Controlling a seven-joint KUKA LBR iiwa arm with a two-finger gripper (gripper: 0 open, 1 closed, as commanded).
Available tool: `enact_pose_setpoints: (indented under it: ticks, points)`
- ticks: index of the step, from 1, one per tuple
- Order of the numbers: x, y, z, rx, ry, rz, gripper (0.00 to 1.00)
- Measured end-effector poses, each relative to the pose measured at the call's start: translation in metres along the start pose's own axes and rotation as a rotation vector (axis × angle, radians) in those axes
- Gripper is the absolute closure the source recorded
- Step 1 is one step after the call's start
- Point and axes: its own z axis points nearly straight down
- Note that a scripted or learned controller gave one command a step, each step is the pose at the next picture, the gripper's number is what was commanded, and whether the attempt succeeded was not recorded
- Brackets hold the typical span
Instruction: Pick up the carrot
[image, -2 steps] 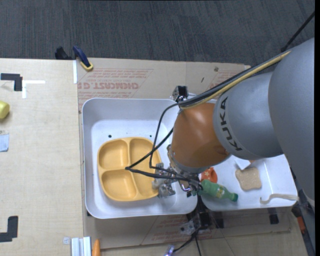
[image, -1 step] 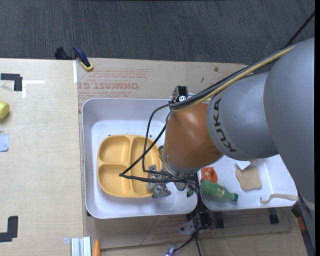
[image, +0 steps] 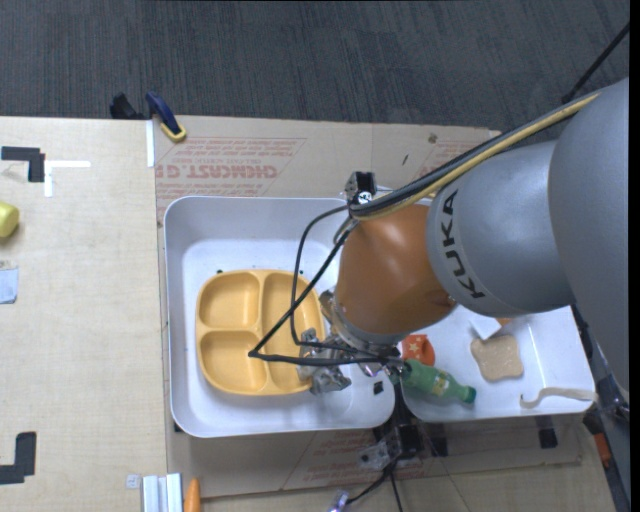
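Hand (image: 330, 378) low over yellow tray (image: 235, 335); carrot hidden.

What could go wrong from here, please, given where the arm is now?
The gripper sits low over the yellow divided plate in the left bin, so it may close on the plate's edge. No carrot is clearly identifiable; the arm hides part of the right bin near the green bottle and bread slice. Loose black cables could snag the plate.

The grey arm (image: 540, 220) reaches in from the right, orange-banded wrist bent down, end effector (image: 330, 378) low.
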Motion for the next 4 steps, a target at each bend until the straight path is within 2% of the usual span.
enact_pose_setpoints:
  ticks: [1,2,4]
  points:
    - [-0.0053,0.0006,0.0005,0.000,0.006,-0.136,1.00]
    - [-0.0059,0.0009,-0.0004,0.003,-0.003,-0.297,1.00]
    - [-0.0059,0.0071,0.0001,0.004,0.004,-0.278,1.00]
